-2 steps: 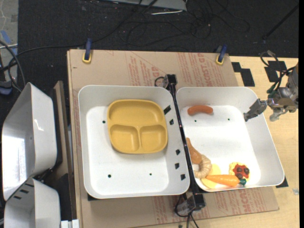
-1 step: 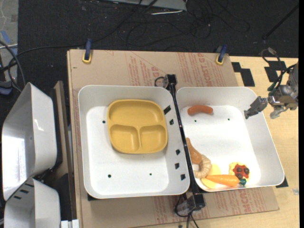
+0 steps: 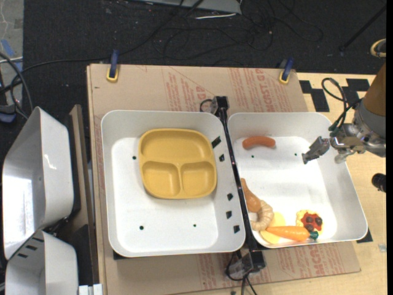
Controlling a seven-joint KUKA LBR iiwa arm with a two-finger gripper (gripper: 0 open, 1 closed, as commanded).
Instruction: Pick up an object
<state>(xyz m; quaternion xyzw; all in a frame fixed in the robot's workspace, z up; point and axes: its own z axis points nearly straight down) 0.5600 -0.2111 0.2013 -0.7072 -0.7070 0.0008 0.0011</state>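
The robot arm reaches in from the right, its pincer (image 3: 326,148) hanging over the upper right part of the right bin (image 3: 334,183); the fingers look spread with nothing between them. A sausage (image 3: 258,142) lies near the bin's far wall, to the pincer's left; a carrot (image 3: 287,232), a shrimp (image 3: 263,217) and a small slice of pizza (image 3: 309,220) crowd the near edge. The left bin (image 3: 120,189) holds a yellow divided plate (image 3: 178,163); both bins rest on a cardboard-covered tabletop (image 3: 172,85).
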